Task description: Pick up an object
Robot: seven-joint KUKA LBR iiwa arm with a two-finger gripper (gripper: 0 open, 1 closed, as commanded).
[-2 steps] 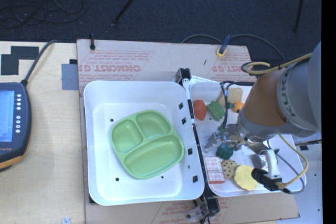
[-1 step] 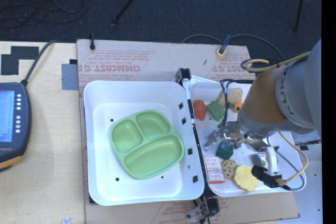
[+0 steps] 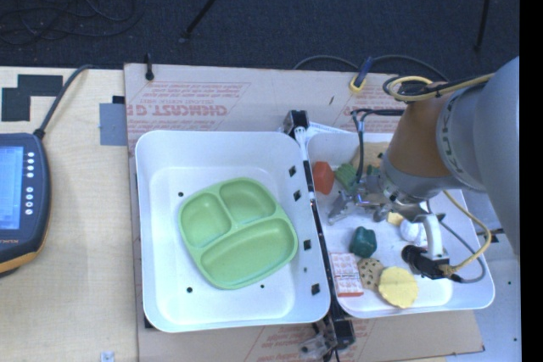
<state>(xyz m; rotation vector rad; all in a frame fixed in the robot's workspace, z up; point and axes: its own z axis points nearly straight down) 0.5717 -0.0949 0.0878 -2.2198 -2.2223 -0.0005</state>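
Two white bins side by side on the bench (image 3: pixel 76 182). Left bin (image 3: pixel 161 182): green divided plate (image 3: pixel 237 231) at its middle. Over the right bin (image 3: pixel 479 288): grey arm (image 3: pixel 475 131) with orange band, reaching in from the right edge, gripper (image 3: pixel 361 203) low near the bin's left wall; finger spread impossible to judge. Just beside the gripper: orange-red object (image 3: pixel 322 177) and green object (image 3: pixel 345 175) toward the far left corner. Nearer the front edge: dark green object (image 3: pixel 363 241), yellow disc (image 3: pixel 398 286), red-and-white packet (image 3: pixel 344 274), spotted tan piece (image 3: pixel 369 270).
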